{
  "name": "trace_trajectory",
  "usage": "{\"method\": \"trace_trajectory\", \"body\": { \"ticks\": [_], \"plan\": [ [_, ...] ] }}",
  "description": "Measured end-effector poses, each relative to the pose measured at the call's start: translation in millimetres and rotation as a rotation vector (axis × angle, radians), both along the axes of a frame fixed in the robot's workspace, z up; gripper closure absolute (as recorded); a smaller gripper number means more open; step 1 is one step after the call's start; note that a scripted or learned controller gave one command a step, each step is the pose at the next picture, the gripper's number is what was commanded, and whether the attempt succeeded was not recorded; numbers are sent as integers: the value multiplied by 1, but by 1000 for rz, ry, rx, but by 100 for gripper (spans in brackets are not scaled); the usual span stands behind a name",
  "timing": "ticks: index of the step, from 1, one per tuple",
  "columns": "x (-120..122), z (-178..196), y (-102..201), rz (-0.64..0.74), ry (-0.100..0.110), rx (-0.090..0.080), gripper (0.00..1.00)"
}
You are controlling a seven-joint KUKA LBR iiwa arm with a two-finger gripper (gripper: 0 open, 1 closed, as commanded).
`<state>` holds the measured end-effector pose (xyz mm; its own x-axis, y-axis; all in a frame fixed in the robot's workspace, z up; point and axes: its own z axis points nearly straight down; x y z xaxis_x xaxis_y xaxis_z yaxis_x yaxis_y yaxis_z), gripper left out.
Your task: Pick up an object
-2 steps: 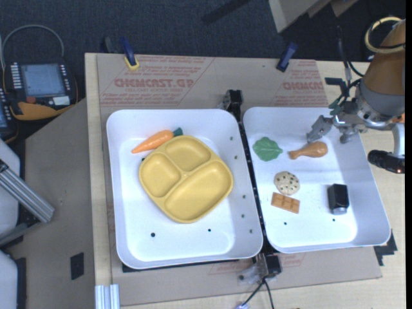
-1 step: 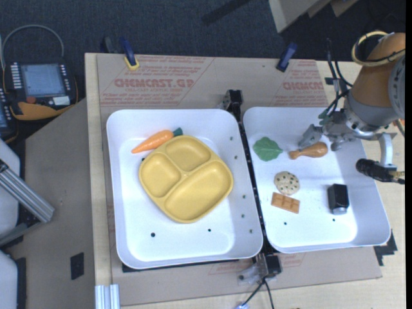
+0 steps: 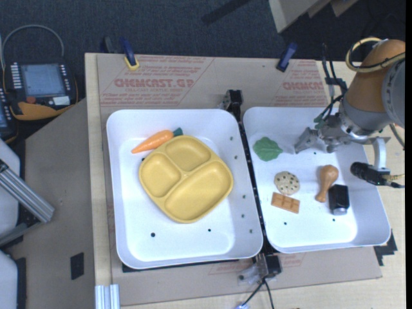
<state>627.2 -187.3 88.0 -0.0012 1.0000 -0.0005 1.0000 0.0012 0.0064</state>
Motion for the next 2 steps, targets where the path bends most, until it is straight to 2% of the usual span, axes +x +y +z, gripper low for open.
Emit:
{"method": "trace_trajectory", "body": {
  "ticks": [1, 2],
  "plan": [
    [-2, 8, 0, 1, 5, -1, 100],
    [7, 57, 5, 0, 1, -2, 100]
  ]
}}
